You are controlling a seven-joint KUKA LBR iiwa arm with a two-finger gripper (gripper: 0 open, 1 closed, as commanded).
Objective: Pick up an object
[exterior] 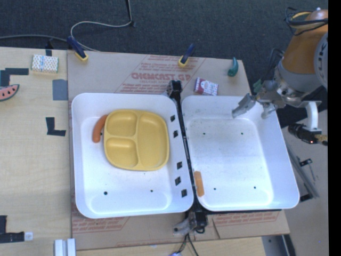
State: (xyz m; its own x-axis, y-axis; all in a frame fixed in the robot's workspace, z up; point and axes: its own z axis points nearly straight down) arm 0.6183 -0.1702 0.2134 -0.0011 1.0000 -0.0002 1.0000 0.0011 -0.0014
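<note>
Jaws hang over the right bin's far rim, their state unclear; yellow divided tray sits in the left bin

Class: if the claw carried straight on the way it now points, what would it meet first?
Probably the bare floor of the right bin: the claw angles down-left over its far edge, though depth is unclear.

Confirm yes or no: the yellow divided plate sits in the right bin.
No, the yellow divided plate lies in the left bin, beside an orange sausage.

Dark carpet floor lies behind a light wooden bench.
</note>
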